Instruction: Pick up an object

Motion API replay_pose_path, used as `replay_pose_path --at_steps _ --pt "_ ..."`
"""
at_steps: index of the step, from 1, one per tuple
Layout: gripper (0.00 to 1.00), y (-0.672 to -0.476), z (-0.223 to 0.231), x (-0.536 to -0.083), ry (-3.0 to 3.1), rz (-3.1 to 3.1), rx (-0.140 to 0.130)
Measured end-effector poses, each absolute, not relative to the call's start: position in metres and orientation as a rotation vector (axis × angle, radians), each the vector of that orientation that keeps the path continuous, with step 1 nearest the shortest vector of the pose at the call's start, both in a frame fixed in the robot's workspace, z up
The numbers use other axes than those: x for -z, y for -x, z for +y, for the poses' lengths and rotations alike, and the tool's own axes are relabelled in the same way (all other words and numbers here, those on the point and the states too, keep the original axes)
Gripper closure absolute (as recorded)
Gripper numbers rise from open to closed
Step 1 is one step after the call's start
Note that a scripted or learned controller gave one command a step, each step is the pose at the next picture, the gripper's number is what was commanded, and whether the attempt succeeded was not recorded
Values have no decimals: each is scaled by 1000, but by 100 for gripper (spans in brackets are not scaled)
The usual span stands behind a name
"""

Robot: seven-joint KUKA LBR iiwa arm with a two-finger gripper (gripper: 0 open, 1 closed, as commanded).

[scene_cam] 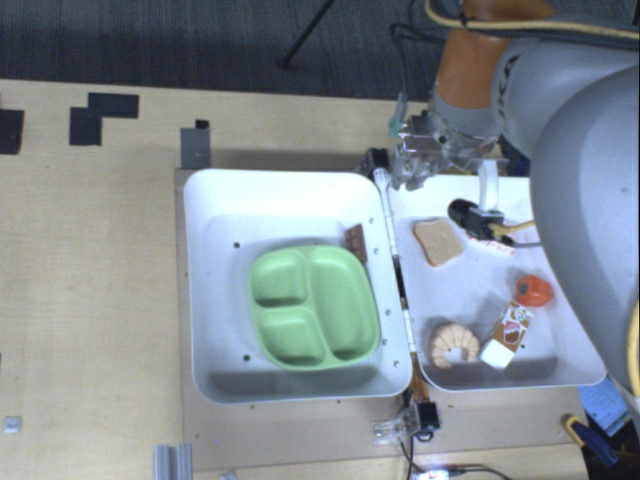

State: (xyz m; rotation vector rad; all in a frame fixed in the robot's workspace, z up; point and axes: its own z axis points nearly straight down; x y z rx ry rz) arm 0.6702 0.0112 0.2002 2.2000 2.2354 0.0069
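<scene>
Looking down on the pale tabletop [90, 268], two white bins sit side by side. The left bin [215, 193] holds a green tray [313, 306] with three compartments, lying flat towards the near right of the bin. A small brown piece [354, 239] rests just beyond the tray's far right corner, against the bin's right wall. The right bin [470, 293] holds the loose things. A bread slice [438, 241] lies in its far left part, a pastry [455, 341] curls by the near left wall, a small carton [513, 326] lies tilted just right of the pastry, and an orange ball [535, 290] sits just beyond the carton, further right. The grey arm [580, 168] comes in from the right and covers the bin's right side. The pincer [410, 168] is at the far left corner of the right bin, over the rim where the two bins meet. It is beyond the bread slice and apart from it. Whether the pincer is apart or together I cannot tell from here.
</scene>
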Motion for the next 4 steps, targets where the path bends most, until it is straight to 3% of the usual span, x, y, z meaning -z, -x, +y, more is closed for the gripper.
replay_pose_path --at_steps 1,2,3,4 --pt "100 -669 -24 -273 -2214 2223 -5" --pt "0 -669 -23 -272 -2214 2225 -3" --pt "0 -545 -37 -230 -2218 2225 0" --pt "0 -560 -85 -144 -2220 2223 1"
